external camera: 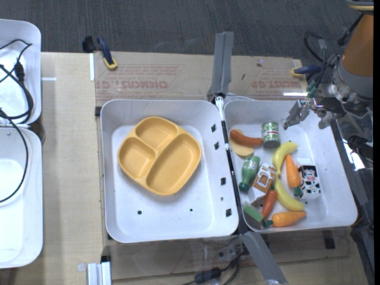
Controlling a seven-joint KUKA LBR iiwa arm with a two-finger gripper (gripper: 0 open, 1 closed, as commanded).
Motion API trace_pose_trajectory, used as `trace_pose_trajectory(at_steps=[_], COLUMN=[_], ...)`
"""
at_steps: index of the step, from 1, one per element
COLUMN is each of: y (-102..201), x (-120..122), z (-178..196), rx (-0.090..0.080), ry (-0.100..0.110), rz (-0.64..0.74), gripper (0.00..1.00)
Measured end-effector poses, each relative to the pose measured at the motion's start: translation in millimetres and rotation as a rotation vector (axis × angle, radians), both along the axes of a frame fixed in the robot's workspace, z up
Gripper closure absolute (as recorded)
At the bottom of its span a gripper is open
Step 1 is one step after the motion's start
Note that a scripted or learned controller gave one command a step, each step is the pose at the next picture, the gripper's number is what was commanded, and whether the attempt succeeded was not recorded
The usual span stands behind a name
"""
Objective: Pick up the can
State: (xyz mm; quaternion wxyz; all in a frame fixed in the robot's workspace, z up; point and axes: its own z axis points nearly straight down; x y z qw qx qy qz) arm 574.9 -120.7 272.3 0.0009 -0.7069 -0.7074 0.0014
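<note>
Can (271, 133) upright in right bin (338, 177), near its back wall, just right of a sausage (246, 139) and above a banana (284, 154); gripper (309, 114) hovers to its upper right, clear of it, fingers spread and grasping nothing; yellow plate (159, 154) in left bin (119, 212).

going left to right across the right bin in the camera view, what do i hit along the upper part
Hot dog → can → gripper, hanging over the bin's upper right corner, apart from the can.
</note>
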Motion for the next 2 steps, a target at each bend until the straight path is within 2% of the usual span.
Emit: trace_pose_trajectory(at_steps=[1, 2], y=[26.2, -14.7], x=[49.6, 49.5], z=[-103.0, -176.2], rx=[0.000, -0.002], ry=[0.000, -0.011], rz=[-0.075, -0.108], gripper=[0.00, 0.00])
